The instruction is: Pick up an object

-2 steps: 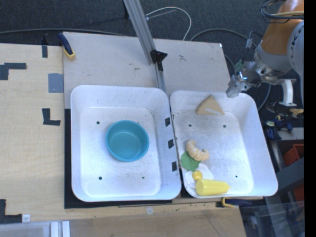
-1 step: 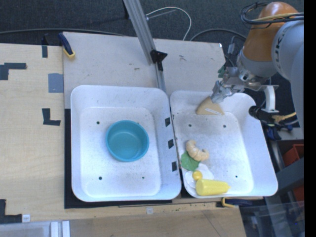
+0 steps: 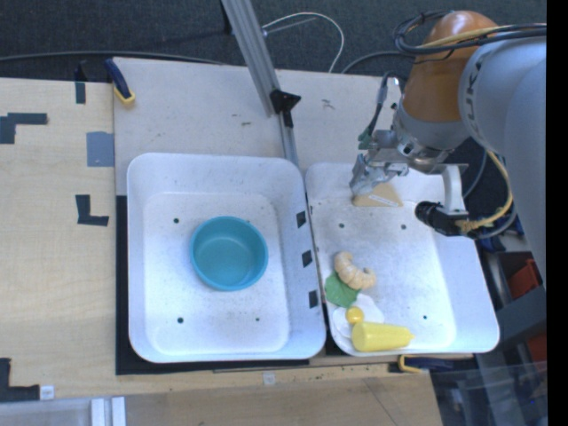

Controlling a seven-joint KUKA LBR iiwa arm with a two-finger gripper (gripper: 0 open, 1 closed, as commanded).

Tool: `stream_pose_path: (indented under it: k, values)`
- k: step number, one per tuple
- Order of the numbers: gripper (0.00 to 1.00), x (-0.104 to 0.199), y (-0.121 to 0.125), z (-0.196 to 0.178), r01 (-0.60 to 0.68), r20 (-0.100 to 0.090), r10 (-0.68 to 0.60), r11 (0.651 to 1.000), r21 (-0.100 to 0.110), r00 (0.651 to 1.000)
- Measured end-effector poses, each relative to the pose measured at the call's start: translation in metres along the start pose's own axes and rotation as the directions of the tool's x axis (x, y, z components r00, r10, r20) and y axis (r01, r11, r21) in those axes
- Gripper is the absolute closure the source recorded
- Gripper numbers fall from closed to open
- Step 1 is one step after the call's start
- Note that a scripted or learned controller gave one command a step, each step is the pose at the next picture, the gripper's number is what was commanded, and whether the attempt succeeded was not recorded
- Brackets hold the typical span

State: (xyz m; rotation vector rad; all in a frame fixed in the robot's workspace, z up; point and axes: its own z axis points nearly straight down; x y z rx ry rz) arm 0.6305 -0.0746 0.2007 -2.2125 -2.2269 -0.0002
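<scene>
On top of the bench (image 3: 204, 105) sit two flat white bins side by side. One big grey arm (image 3: 497, 87) with an orange band reaches in from the right. It hangs over the back of the right bin (image 3: 453, 282).

Next in size is the left bin (image 3: 160, 193). It has a blue bowl (image 3: 230, 253) in the middle, standing the right way up. A grey metal pole (image 3: 253, 47) slants down from the top and ends near where the two bins meet.

At the end of the arm is the claw (image 3: 368, 180). It points down at the back of the right bin, right on top of a tan wedge (image 3: 380, 197). The claw touches or nearly touches the wedge. I cannot tell how far open the claw is, or if it has hold of the wedge.

Nearer the front of the right bin are some small things, close together. A yellow block (image 3: 382, 335) lies at the front edge. A tan curly piece (image 3: 354, 272) lies just behind it, with a green leaf shape (image 3: 338, 291) touching it. A little yellow ball (image 3: 354, 316) sits between the leaf and the block.
</scene>
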Motion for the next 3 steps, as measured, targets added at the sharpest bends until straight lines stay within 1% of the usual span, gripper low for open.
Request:
stream_pose_path:
  k: [1, 3]
  values:
    - [1.0, 0.045, -0.009, -0.013, 0.0, 0.0, 0.0, 1.0, 0.0, 1.0]
    - [1.0, 0.163, -0.046, -0.035, 0.002, 0.0, -0.002, 1.0, 0.001, 1.0]
